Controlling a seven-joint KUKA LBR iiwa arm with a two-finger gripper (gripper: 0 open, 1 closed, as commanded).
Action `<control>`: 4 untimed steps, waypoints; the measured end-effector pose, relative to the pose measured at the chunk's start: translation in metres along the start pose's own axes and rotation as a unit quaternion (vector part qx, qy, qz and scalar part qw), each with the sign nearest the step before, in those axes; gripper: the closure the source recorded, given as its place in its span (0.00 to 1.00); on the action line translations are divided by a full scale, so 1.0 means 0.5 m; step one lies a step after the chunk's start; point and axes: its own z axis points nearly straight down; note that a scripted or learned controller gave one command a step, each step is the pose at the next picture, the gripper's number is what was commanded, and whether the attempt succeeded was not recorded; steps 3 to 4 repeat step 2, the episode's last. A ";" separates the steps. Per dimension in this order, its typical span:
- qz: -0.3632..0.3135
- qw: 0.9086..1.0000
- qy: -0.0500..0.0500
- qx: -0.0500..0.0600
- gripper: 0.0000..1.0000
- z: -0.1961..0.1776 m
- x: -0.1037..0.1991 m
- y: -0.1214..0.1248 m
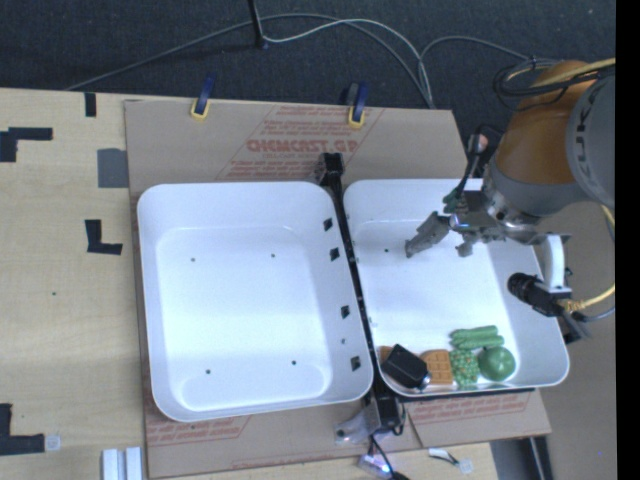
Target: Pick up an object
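Note:
Several small objects lie huddled in the near corner of the right bin (pixel 420 298): a black block (pixel 405 366), an orange-brown biscuit-like piece (pixel 436 365), a green bumpy piece (pixel 465 369), a green ball (pixel 497 363) and a green pod-shaped piece (pixel 475 337). My gripper (pixel 445 242) hangs over the far part of the same bin, well away from that cluster. Its two fingers are spread, so it is open, and nothing sits between them.
The left bin (pixel 160 298) lies beside the right one, with a black divider strip (pixel 345 268) between them. The arm's orange band (pixel 540 138) and grey wrist cover the right bin's far right corner. Cables run across the dark floor behind the bench.

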 end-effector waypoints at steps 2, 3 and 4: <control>0.001 1.000 -0.001 -0.006 1.00 -0.254 -0.024 -0.161; 0.001 1.000 -0.001 -0.006 1.00 -0.254 -0.024 -0.161; 0.001 1.000 -0.001 -0.006 1.00 -0.254 -0.024 -0.161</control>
